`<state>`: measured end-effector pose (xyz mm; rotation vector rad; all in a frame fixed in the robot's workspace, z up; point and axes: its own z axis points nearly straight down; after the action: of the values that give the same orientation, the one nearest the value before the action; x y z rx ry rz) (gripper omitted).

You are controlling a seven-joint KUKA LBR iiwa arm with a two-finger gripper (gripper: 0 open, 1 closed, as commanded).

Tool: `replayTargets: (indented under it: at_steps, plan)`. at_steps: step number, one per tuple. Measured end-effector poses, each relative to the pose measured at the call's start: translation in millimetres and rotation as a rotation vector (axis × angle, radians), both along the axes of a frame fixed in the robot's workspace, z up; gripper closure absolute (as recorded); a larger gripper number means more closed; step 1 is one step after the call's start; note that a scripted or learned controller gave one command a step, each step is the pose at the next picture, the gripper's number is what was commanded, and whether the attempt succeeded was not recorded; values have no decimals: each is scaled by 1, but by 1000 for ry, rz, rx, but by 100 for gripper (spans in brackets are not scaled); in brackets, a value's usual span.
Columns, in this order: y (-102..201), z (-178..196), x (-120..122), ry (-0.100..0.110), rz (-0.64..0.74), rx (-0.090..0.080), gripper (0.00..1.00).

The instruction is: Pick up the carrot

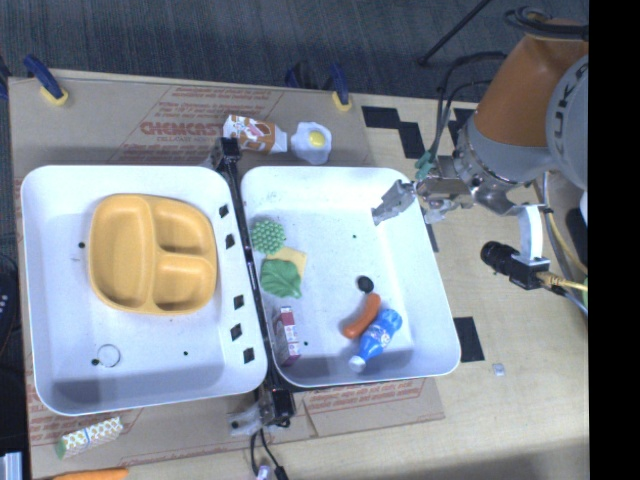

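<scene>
Camera view shows the carrot [361, 317] lying low in the right bin [330, 183], touching a blue bottle [376, 336], with a small black thing [366, 285] just above it. The gripper [392, 204] hangs over the bin's top right corner, well apart from the carrot. A yellow tray [153, 252] sits in the left bin [50, 268].
</scene>
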<state>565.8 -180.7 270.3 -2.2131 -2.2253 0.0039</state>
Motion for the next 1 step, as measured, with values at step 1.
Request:
replayTargets:
  at_steps: [1]
  plan:
    - [24, -63, -90, 2, 98, 2, 0]
